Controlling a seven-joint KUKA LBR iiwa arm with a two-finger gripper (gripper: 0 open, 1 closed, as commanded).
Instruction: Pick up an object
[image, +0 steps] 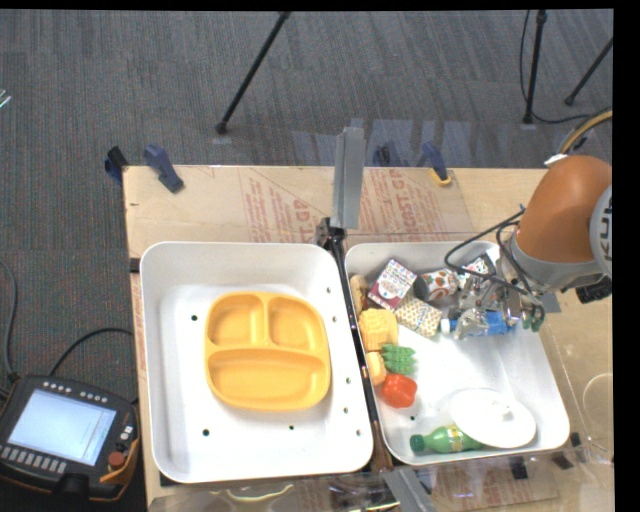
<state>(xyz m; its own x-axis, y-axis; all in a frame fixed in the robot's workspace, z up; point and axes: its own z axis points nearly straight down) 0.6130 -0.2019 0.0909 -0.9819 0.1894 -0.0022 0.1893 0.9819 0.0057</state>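
Note:
The gripper (492, 306) is low in the back right part of the right bin (553, 395), under the orange band of the arm (565, 215). It hovers at or touches a small blue and white object (477, 324). Just left of it lie a dark can (437, 285), a patterned box (420, 318) and a purple and white carton (392, 282). I cannot make out whether anything is held.
Along the right bin's left wall lie a corn cob (377, 327), a green vegetable (398, 357) and a red tomato (399, 391). Near its front sit a white disc (492, 418) and a green bottle (447, 439). The left bin (170, 300) holds a yellow divided plate (268, 350).

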